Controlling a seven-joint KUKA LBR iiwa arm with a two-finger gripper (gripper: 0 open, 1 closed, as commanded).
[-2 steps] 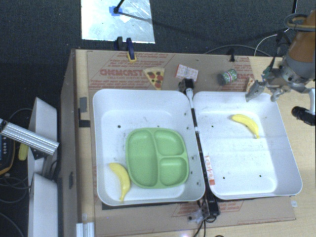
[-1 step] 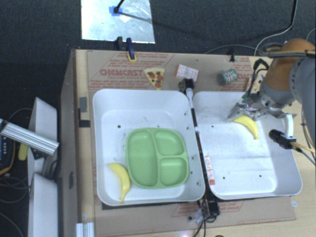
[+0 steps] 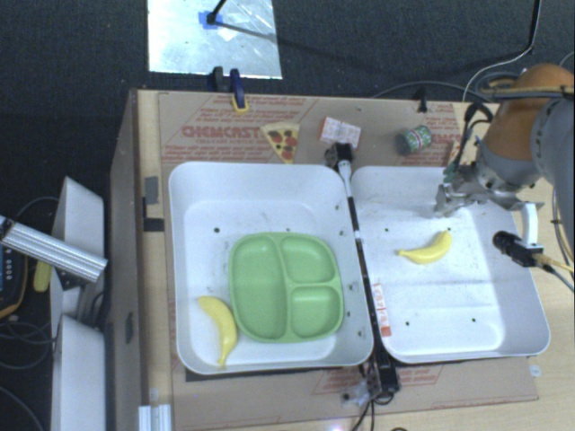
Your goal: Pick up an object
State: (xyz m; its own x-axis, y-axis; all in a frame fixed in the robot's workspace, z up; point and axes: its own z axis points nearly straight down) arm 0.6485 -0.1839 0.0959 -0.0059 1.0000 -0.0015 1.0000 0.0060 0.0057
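A yellow banana [image 3: 428, 249] lies in the right bin [image 3: 467, 330], near its middle. My gripper [image 3: 446, 201] hangs above the far part of that bin, just up and to the right of this banana and apart from it. A second yellow banana [image 3: 220, 326] lies in the left bin [image 3: 207, 196] at its near left, touching the edge of a green divided plate [image 3: 286, 285] that sits in the middle of that bin.
On the bench behind the bins lie a pizza-slice toy [image 3: 282, 140], a small white card [image 3: 340, 131] and a small green can [image 3: 415, 139]. A blue and yellow clamp [image 3: 236, 89] sits at the bench's far edge. The arm fills the right bin's far right corner.
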